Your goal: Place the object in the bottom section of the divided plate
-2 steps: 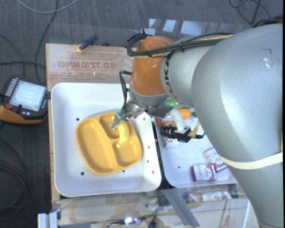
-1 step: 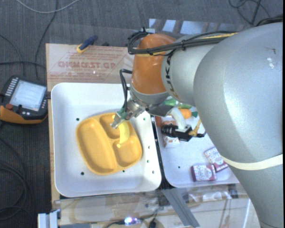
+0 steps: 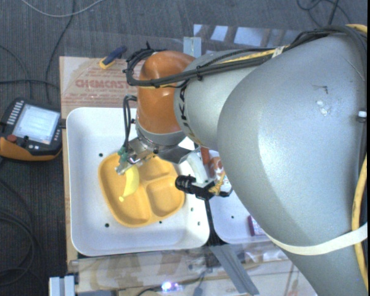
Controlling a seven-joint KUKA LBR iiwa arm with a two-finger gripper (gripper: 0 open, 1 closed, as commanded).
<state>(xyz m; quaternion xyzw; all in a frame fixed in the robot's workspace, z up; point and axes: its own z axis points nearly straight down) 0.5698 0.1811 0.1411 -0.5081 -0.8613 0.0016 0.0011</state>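
An orange-yellow divided plate point(image 3: 149, 196) lies in the left white bin point(image 3: 86, 227). On its left section rests a pale yellow banana-shaped object point(image 3: 129, 182), lying lengthwise. My gripper point(image 3: 128, 160) hangs below the orange wrist band point(image 3: 161, 97), right over the upper end of that yellow object and the plate's upper left rim. It looks to be touching or nearly touching the object's top end. A small green piece shows beside the gripper tip. The arm's grey body hides most of the right side of the scene.
The right bin point(image 3: 231, 227) is mostly hidden by the arm; a purple item point(image 3: 256, 226) and an orange-and-white item point(image 3: 216, 170) lie in it. A black part point(image 3: 194, 187) juts over the divide between the bins. A teach pendant point(image 3: 28, 131) lies left of the bench.
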